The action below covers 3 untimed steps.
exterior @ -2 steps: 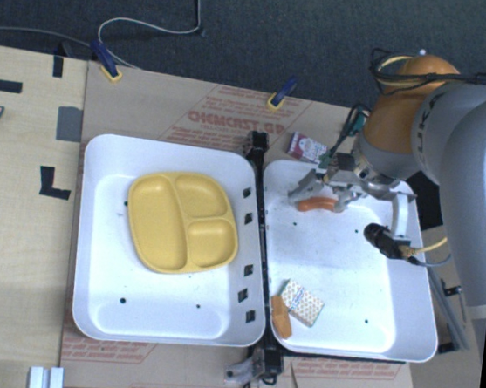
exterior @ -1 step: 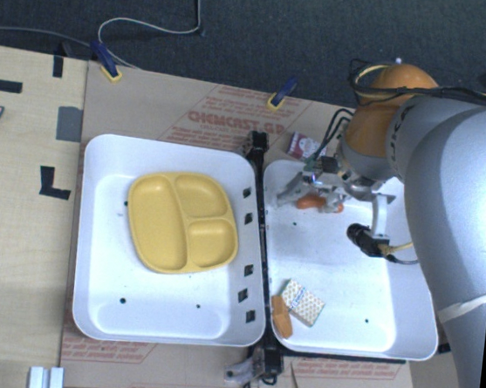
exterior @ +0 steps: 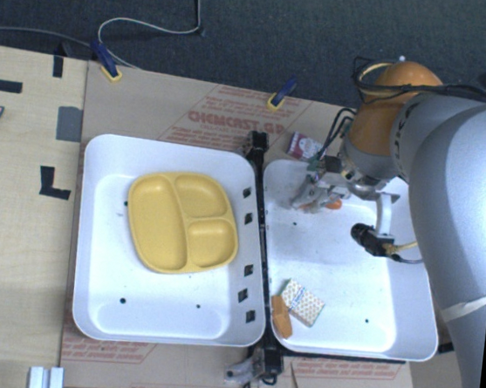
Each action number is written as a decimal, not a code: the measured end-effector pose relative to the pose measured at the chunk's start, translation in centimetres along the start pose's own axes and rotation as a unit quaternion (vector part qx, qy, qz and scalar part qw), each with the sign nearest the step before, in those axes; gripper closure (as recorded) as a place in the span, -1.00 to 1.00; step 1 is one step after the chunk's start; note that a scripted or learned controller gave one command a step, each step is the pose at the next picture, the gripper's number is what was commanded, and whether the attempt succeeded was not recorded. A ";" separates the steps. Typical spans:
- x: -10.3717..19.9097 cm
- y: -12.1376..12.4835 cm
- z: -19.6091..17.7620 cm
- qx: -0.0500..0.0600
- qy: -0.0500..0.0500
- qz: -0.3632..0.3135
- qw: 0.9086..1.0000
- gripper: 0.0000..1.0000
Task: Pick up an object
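Note:
My gripper [exterior: 311, 194] hangs low over the back left part of the right bin [exterior: 348, 272], below the orange band [exterior: 384, 118] of the arm. A small orange-red bit [exterior: 335, 204] shows just beside the gripper, and I cannot tell whether it is held. At the right bin's front left lie a white checkered packet [exterior: 303, 302] and, touching it, an orange piece [exterior: 280, 317]. A yellow divided plate [exterior: 183, 221] lies in the left bin [exterior: 99, 294].
The grey arm [exterior: 455, 188] covers the right bin's back right corner. A black fitting with a cable [exterior: 373, 240] sticks out from the arm over the bin. A small red and white packet [exterior: 301, 145] lies on the cardboard behind the bins. Black clips [exterior: 252, 234] join the bins.

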<state>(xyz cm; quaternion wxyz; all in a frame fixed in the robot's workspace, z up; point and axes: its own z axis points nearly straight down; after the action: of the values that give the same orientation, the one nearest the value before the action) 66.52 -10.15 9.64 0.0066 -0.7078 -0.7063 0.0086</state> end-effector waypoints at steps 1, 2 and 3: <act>2.4 -0.8 -10.5 -0.012 0.001 -0.002 1.000 1.00; 2.4 -0.8 -10.4 -0.010 0.001 -0.002 1.000 -1.00; 0.2 0.4 -1.1 -0.013 0.000 -0.002 1.000 -1.00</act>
<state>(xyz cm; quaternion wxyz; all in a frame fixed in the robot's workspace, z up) 66.94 -9.91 10.70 -0.0023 -0.7066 -0.7076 -0.0004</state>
